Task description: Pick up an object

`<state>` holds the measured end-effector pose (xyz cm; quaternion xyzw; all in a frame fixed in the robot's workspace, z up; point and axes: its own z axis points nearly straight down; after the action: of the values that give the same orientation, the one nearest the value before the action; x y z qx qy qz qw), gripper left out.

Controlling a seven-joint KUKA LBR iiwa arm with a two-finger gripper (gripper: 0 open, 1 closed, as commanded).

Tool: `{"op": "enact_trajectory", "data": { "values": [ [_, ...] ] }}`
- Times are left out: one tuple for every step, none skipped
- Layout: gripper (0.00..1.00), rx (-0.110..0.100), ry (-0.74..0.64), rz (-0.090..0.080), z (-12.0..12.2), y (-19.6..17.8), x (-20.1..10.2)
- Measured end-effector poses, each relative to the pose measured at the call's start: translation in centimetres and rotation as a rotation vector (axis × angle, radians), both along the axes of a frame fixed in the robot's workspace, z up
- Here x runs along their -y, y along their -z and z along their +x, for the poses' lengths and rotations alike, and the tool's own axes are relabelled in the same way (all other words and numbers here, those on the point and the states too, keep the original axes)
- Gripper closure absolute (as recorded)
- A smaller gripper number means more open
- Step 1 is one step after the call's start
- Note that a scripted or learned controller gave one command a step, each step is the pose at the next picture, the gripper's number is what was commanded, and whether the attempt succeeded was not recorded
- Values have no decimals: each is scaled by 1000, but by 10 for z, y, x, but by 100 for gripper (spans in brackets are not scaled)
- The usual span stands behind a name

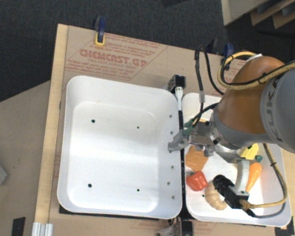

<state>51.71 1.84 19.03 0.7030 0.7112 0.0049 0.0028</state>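
Overhead, the arm (284,104) reached in across the right bin (274,204), with its gripper (184,142) low beside the wall shared with the left bin (113,154).

Whether the gripper was spread or pressed together could not be told, since the wrist covered it from above, and nothing could be seen held in it. The things to pick all lay in the right bin: an orange block (196,161) just beside the gripper, a red piece (197,180) touching the block's near side, a beige lump (215,198) close by the red piece, and a carrot (253,176) with a yellow piece (249,152) further toward the bin's far side, half under the arm.
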Motion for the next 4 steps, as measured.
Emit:
{"op": "enact_trajectory", "data": {
  "values": [
    [0, 6, 21, -19, 10, 60, -47],
    [0, 7, 22, -8, -16, -94, 56],
    [0, -7, 9, -4, 8, -82, 21],
    [100, -6, 10, -5, 7, -93, 22]
  ]
}}
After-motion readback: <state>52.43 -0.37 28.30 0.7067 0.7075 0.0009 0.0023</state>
